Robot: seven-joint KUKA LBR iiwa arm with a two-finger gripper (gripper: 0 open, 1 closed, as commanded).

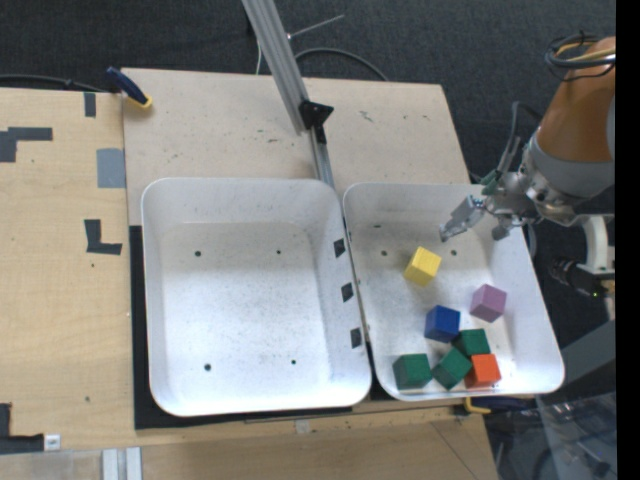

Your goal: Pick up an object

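The pincer hovers part-open and empty over the right bin. The yellow cube lies just below-left; likely light, rigid. Grip two opposite flat faces.

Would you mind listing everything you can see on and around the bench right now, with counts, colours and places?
Bins: 2, white, side by side on the bench; left bin, right bin.
Yellow cube: 1, middle of the right bin.
Purple cube: 1, right bin, near its right wall.
Blue cube: 1, right bin, below the yellow one.
Green cubes: 3, right bin's near end, at and.
Orange cube: 1, beside the green ones.
Metal post: 1, grey, slanting over the bench's far side.
Clamp: 1, blue and yellow, far left corner.
Gripper: 1, over the right bin's far right part.
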